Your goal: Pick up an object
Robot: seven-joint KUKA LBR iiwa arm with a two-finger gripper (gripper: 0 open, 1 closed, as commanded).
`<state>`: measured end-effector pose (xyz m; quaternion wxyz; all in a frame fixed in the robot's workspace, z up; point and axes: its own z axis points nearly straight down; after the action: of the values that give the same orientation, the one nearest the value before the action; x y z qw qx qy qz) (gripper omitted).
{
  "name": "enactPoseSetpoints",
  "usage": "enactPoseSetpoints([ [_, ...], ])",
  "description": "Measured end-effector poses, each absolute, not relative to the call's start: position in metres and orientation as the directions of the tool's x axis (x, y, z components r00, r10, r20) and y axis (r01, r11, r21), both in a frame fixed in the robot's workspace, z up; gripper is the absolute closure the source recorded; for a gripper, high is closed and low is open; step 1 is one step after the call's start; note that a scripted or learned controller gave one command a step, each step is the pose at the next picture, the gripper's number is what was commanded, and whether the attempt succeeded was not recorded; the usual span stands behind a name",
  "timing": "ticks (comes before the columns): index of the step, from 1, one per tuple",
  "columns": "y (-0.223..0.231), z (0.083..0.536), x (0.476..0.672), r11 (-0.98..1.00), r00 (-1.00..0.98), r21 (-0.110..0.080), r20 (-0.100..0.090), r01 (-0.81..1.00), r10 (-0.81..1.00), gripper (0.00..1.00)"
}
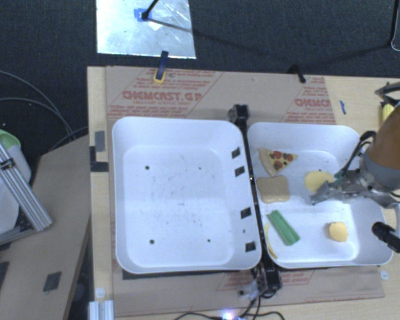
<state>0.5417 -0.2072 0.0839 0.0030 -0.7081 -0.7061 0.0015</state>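
The right bin (300, 133) holds several toy foods: a pizza slice (278, 159) at the back, a tan bread piece (273, 190) below it, a green stick (283, 227) near the front, a yellow round piece (317, 179) in the middle and a small yellow ball (338, 231) at the front right. My gripper (322, 193) reaches in from the right and sits low just in front of the yellow round piece, right of the bread. Whether anything sits between its fingers is not visible.
The left bin (180, 195) lies beside the right one, with a black hinge strip (250, 192) between them. A yellow curved piece (269, 240) pokes out at the right bin's front left edge. The arm's orange band (393, 149) hangs over the right rim.
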Motion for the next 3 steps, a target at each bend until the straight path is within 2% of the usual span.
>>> enactPoseSetpoints([
  [1,-0.206,0.107,0.589,0.006,-0.006,0.007,-0.002,1.0,1.0,0.0],
  [2,-0.206,0.116,0.587,0.006,-0.006,0.007,-0.002,1.0,1.0,1.0],
  [3,-0.151,0.126,0.526,0.005,-0.005,-0.003,0.003,1.0,1.0,1.0],
])
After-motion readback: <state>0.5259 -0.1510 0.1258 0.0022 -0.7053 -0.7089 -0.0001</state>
